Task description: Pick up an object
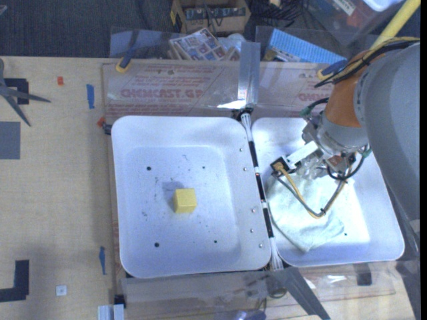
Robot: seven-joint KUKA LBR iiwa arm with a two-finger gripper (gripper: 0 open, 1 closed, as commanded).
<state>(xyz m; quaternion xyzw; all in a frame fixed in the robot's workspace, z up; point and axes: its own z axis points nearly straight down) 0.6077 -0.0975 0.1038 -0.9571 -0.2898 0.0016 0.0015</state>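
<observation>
A small yellow block (185, 200) lies near the middle of the left bin (133, 139). In the right bin (373, 239) a crumpled white cloth (308, 227) is spread over the front left part of the floor. My gripper (319, 172) hangs over the right bin, just above the far edge of the cloth and well to the right of the yellow block. The wrist and its fittings hide the gripper's tip from the camera.
A raised divider (257, 179) separates the two bins. The grey arm (393, 112) covers the right bin's far right side. A clear plastic sheet (180, 89) stands behind the bins, and the wooden bench (47, 199) lies to the left.
</observation>
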